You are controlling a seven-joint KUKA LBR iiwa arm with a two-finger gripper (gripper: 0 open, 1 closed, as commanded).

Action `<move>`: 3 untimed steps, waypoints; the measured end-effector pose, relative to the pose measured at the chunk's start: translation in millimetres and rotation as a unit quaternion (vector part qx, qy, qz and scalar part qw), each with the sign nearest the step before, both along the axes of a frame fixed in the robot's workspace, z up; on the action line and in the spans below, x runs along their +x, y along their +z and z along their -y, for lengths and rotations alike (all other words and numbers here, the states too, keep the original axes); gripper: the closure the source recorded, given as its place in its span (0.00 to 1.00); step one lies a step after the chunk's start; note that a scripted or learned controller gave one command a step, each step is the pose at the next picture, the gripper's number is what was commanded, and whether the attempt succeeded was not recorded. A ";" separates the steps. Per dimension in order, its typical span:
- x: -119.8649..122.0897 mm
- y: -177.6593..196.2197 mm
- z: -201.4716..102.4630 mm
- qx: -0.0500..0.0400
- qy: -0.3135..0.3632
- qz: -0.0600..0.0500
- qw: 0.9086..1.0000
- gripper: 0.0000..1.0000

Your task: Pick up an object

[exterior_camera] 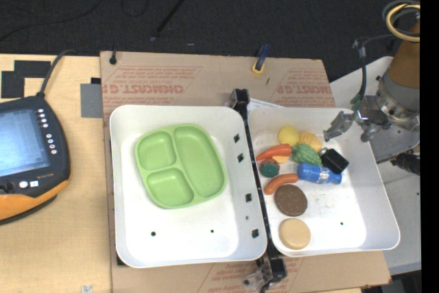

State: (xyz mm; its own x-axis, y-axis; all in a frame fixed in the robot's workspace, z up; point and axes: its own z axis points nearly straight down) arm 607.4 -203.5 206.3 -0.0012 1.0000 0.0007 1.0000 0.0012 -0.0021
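The right bin (374, 216) holds several toy foods: a yellow lemon (288, 135), an orange-red carrot (274, 151), a green bumpy piece (307, 154), a black block (334, 160), a blue bottle-like piece (317, 175), a red sausage (281, 182), a brown round patty (291, 200) and a tan round cookie (295, 233). My gripper (353, 127) hangs over the bin's far right corner, just right of and above the black block. It is open, its two fingers spread apart with nothing between them.
The left bin (130, 230) carries a green divided plate (180, 165). A black ridge (252, 175) separates the bins. A teach pendant (27, 154) lies at the far left, and a blue-and-yellow clamp (260, 60) sits on the cardboard behind.
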 end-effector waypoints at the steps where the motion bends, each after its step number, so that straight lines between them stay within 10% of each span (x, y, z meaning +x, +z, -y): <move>1: -36.4 -123.8 -77.0 0.001 0.001 -0.002 1.000 0.00; 2: -74.6 -13.0 -156.3 0.002 0.003 0.002 1.000 0.00; 3: -104.3 20.4 -223.3 0.001 0.003 0.000 1.000 0.00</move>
State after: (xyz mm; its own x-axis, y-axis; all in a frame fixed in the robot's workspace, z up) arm 503.1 19.7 226.7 -0.0064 1.0000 0.0029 1.0000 0.0064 -0.0022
